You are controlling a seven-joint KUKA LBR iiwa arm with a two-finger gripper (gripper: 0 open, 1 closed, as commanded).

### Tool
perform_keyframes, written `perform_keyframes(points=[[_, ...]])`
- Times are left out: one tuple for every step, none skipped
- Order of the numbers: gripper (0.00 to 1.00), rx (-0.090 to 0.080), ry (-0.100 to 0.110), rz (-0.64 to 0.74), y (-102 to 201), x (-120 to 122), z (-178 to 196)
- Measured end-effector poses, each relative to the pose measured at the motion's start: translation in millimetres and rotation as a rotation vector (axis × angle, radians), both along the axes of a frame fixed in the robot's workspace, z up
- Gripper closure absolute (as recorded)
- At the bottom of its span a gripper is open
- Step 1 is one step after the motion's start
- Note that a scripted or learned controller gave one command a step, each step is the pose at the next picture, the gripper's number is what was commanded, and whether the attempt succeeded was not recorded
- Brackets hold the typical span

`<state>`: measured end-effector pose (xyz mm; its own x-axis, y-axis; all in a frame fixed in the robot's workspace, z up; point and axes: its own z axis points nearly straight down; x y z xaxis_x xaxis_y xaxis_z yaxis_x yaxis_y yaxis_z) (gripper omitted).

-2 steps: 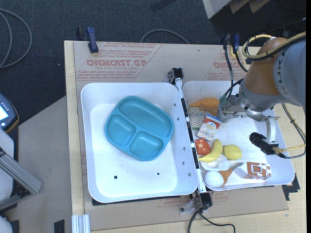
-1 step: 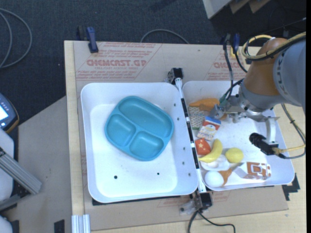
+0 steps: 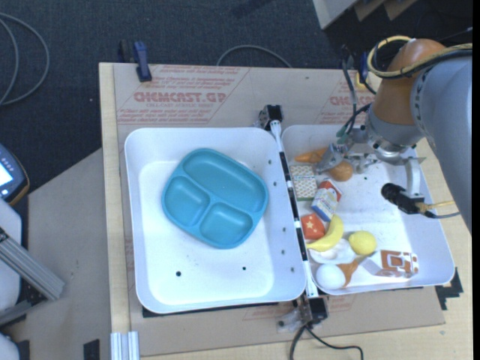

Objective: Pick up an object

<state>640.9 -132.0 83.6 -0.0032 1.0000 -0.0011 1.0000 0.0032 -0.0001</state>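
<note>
Nearest object: a brown-orange round piece [image 3: 341, 172] lies in the right bin [image 3: 379, 216], toward its far-left corner and near an orange carrot [image 3: 309, 157].
Gripper: the gripper [image 3: 339, 157] sits low, right over the round piece; whether it is open or gripping cannot be told.
Arm: the arm [image 3: 446, 103] enters from the right and bends down over the bin's far side.
Crowding: a small carton [image 3: 325, 199], a banana [image 3: 328, 236], a lemon [image 3: 362, 242] and an egg [image 3: 330, 277] lie along the bin's left wall, toward the near end.
Open room: the right bin has bare floor in its middle. The left bin [image 3: 225, 276] holds a blue divided plate [image 3: 215, 197] with bare floor around it.
</note>
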Motion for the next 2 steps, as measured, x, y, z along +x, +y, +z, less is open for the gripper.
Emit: perform_keyframes(points=[[0.00,-0.009,0.024,-0.004,19.4,21.1,1.2],[0.00,-0.020,0.020,-0.011,25.4,20.2,2.2]])
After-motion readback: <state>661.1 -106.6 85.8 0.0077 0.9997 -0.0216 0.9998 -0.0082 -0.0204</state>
